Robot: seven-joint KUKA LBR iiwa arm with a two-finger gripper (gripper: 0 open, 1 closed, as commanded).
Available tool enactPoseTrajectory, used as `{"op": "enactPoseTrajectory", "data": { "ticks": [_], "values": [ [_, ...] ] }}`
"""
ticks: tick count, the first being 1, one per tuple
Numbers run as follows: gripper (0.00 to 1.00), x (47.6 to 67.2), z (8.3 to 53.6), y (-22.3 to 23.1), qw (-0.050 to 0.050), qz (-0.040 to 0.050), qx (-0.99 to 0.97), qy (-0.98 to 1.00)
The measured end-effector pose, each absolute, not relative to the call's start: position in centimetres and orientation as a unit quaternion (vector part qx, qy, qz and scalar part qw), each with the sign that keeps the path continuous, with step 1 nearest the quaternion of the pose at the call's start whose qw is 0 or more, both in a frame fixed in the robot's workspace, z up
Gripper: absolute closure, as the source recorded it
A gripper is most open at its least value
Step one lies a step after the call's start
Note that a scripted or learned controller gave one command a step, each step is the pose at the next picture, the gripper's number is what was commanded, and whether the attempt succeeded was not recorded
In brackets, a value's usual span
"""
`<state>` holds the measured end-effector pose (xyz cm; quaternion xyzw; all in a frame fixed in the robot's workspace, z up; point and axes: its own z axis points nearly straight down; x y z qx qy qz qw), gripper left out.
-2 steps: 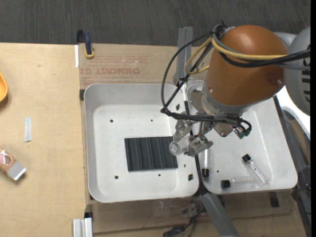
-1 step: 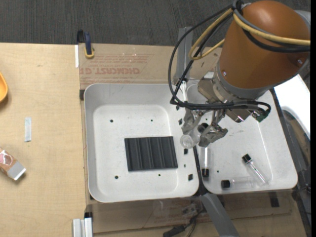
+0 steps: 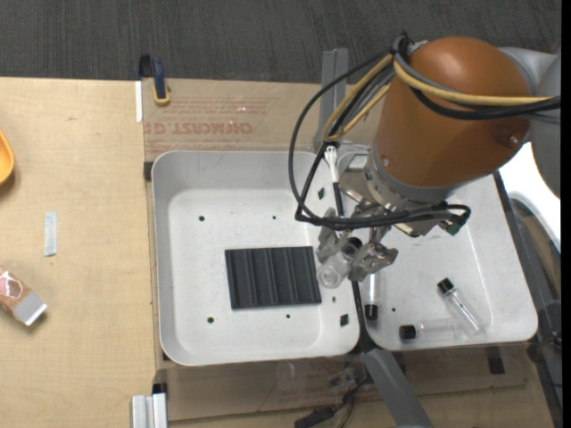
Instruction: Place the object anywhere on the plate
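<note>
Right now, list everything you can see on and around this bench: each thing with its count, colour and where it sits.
bins: 2, white, side by side mid-bench, left bin, right bin
ribbed plate: 1, black, on the floor of the left bin toward its right side
clear vial with a dark cap: 1, transparent, right bin near its lower right
small black piece: 1, black, right bin near its front wall
cardboard sheet: 1, brown with red print, behind the bins
small grey strip: 1, grey, on the wooden bench left of the bins
orange thing: 1, partly cut off at the left edge
wrapped block: 1, brown and grey, lower left bench
arm: 1, grey with orange band, over the right bin
hand: 1, metal, over the divide between the bins
</note>
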<state>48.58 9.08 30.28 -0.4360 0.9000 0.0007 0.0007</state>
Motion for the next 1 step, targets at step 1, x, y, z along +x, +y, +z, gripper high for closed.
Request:
{"op": "enactPoseTrajectory", "data": {
  "ticks": [1],
  "values": [
    [1.0, 47.98, 28.97, 10.71, 0.001, 0.0007, -0.501, 0.865]
  ]
}}
